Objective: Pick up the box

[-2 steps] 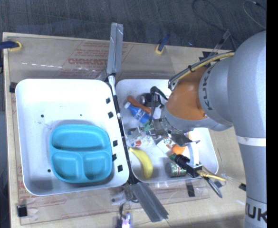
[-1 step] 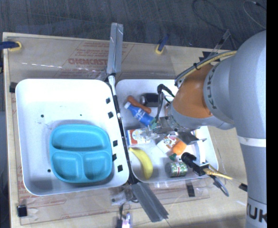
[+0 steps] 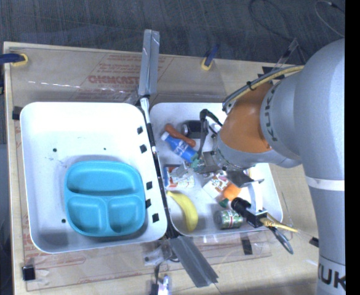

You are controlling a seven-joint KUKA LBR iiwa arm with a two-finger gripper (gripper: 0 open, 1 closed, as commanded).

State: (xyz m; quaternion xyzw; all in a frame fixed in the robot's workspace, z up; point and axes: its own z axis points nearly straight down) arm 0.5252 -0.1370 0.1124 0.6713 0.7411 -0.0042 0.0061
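Right bin [image 3: 167, 112]: arm [image 3: 253, 128] hides clutter.

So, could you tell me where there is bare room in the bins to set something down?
The left bin has bare floor above and left of the blue tray. The right bin is crowded: banana, can and bottle sit under the arm.

Two white bins [image 3: 81, 112] on a pale wooden bench [image 3: 63, 72] printed with faded red lettering. Sky-blue divided tray [image 3: 106, 196] in the left bin. Yellow banana [image 3: 186, 209] at the right bin's front edge; blue bottle [image 3: 178, 145] with a white label nearer its back. Green can [image 3: 229, 219] toward the front right corner. Grey arm [image 3: 318, 103] with an orange band [image 3: 250, 125]. Blue clamps [image 3: 10, 59] at the bench's back left corner.
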